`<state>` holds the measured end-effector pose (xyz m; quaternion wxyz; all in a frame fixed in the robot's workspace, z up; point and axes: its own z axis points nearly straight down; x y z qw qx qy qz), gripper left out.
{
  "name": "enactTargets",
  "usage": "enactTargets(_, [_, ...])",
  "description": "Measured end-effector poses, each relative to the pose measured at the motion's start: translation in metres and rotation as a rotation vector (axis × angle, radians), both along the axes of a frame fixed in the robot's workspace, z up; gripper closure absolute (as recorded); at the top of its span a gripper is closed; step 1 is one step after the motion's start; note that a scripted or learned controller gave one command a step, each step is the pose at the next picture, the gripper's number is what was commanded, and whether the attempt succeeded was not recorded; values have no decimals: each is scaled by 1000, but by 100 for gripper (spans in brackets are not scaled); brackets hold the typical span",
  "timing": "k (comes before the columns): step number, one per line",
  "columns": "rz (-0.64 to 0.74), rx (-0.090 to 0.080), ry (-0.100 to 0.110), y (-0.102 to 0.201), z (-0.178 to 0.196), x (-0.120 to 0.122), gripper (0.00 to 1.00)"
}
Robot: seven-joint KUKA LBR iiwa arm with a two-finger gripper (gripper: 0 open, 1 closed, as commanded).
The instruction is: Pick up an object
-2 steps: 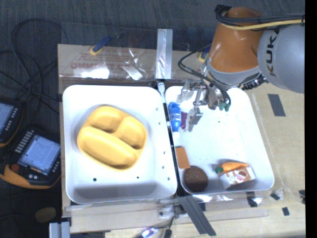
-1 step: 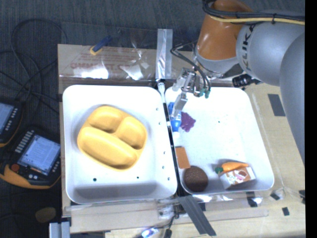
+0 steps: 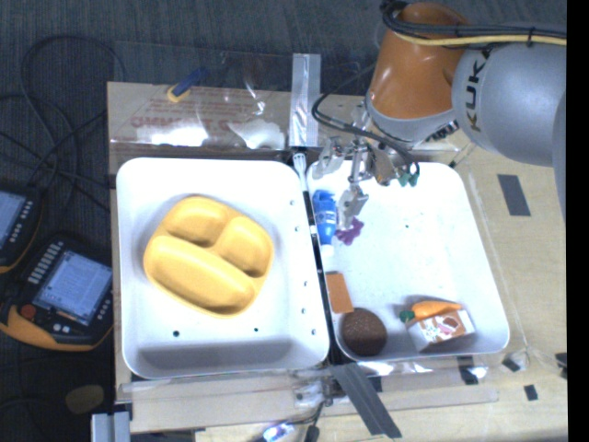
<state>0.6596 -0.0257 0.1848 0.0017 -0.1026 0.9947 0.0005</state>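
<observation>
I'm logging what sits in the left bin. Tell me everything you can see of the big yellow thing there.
The yellow object is a large, smooth, rounded lump, glossy like plastic or rubber, split by shallow creases into three bulging lobes, somewhat like bread rolls. It lies flat on the floor of the left bin, roughly central, clear of the walls. Nothing else touches it.

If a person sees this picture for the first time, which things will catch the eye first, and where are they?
The big yellow lumpy object lying in the left bin draws the eye first. Next comes the grey arm with its orange band, reaching in from the upper right, its gripper low over the right bin beside a blue object at that bin's left wall.
</observation>
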Motion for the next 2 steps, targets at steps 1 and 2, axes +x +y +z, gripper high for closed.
enactTargets(1, [600, 1, -2, 16, 0, 9, 0])
enactTargets(2, [1059, 1, -3, 45, 0, 9, 0])
